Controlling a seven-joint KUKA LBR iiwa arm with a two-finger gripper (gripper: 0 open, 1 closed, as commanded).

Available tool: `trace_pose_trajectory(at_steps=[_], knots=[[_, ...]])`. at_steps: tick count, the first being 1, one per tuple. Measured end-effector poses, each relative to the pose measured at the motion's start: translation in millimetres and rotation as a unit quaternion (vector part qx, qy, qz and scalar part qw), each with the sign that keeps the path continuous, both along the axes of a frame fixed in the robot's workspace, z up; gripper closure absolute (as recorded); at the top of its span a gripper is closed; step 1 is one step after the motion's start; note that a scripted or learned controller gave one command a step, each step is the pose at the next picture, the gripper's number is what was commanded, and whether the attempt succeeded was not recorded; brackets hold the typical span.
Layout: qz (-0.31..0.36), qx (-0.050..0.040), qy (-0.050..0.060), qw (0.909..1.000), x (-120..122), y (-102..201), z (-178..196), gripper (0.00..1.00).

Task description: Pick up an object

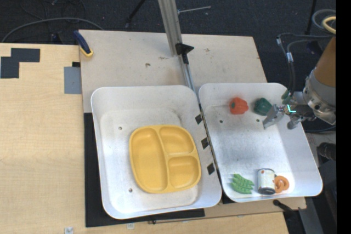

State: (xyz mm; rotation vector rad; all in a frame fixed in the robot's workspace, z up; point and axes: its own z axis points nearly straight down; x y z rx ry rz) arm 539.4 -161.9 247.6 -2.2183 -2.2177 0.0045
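Note:
The right bin (249,142) holds a red-orange tomato-like toy (238,106) and a dark green toy (262,104) near its far edge. At its near edge lie a light green leafy toy (242,183), a small can (266,181) and an orange ring-shaped toy (281,184). My gripper (282,117) hangs over the bin's right side, just right of the dark green toy. Its two grey fingers (270,118) are spread apart with nothing between them.
A yellow three-compartment plate (164,158) lies in the left bin (115,118). An upright metal post (169,13) rises behind the bins. A wooden board (33,134) covers the left of the bench.

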Motion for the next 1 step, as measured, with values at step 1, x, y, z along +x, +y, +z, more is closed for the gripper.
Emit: trace_pose_trajectory(at_steps=[1], knots=[[0.0, -0.0002, -0.001, 1.0, 0.5, -0.1, 0.9, 0.0]])
